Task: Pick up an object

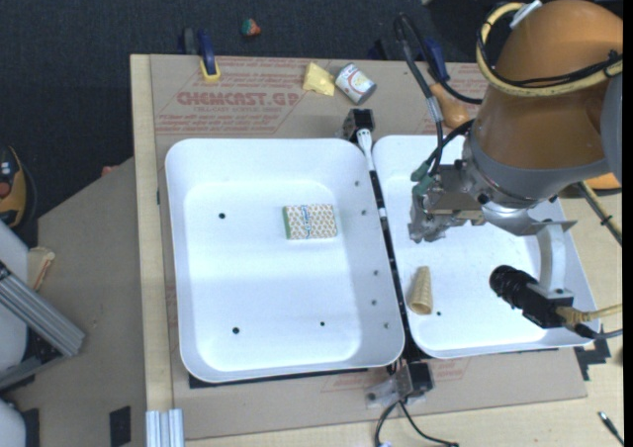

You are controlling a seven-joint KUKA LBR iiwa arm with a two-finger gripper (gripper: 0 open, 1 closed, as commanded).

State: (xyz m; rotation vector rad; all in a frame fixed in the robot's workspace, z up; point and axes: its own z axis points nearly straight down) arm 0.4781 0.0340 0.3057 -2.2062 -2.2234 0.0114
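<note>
Approach step. Gripper [427, 227]: state of fingers cannot be told. Small tan cone-shaped object [422, 289]: lying in right white bin [475, 336], just below fingers, apart. Next move likely: descend, centre over cone.

A small rectangular sponge-like block [311, 222], green-edged with a pale patterned top, lies flat near the middle of the left bin [198, 336], slightly toward its far side. A tan cone-shaped piece [422, 290] lies on its side in the right bin [465, 341], just beside the wall shared with the left bin.
</note>
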